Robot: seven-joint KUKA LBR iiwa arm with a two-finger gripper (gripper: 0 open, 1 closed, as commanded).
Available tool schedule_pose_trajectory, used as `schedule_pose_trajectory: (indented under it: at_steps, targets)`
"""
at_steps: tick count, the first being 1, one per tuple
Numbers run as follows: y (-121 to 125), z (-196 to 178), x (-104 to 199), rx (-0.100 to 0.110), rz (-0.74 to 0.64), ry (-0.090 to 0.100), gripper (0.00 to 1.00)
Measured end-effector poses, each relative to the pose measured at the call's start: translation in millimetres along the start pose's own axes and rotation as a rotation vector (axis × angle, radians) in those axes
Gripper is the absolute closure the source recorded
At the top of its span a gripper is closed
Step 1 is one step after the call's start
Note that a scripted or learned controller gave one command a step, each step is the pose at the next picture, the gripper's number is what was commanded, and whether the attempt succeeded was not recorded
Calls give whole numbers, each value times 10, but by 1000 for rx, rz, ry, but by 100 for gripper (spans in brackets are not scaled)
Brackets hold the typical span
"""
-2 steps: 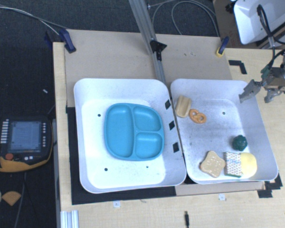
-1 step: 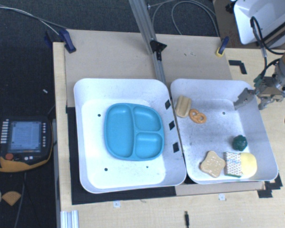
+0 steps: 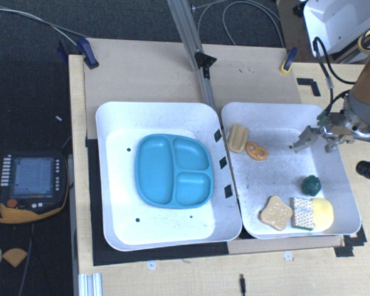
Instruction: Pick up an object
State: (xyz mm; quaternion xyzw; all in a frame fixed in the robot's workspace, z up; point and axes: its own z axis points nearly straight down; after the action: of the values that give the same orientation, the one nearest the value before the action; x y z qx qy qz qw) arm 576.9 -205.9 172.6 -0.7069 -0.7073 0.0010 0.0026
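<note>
At left on the counter (image 3: 142, 66) I see a blue divided plate (image 3: 174, 169) in the left bin (image 3: 111, 128). The right bin (image 3: 348, 208) holds a tan block (image 3: 237, 137), pretzel (image 3: 256, 151), cracker (image 3: 276, 213), patterned sponge (image 3: 303, 213), green ball (image 3: 311, 184) and yellow ball (image 3: 322, 213). My hand (image 3: 309, 137), at right, hovers open, gripping nothing.

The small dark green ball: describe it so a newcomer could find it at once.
Look in the right-hand shallow white bin, toward its near right corner. The small dark green ball lies just above the pale yellow round object and the patterned green-and-white square block. It is the only dark, round item there, and the smallest.
</note>
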Motion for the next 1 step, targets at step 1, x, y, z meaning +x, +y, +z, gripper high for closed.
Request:
schedule_pose_trajectory:
  at_steps: [1]
  targets:
    - [-23, 476, 93, 0, -1, 0, 0]
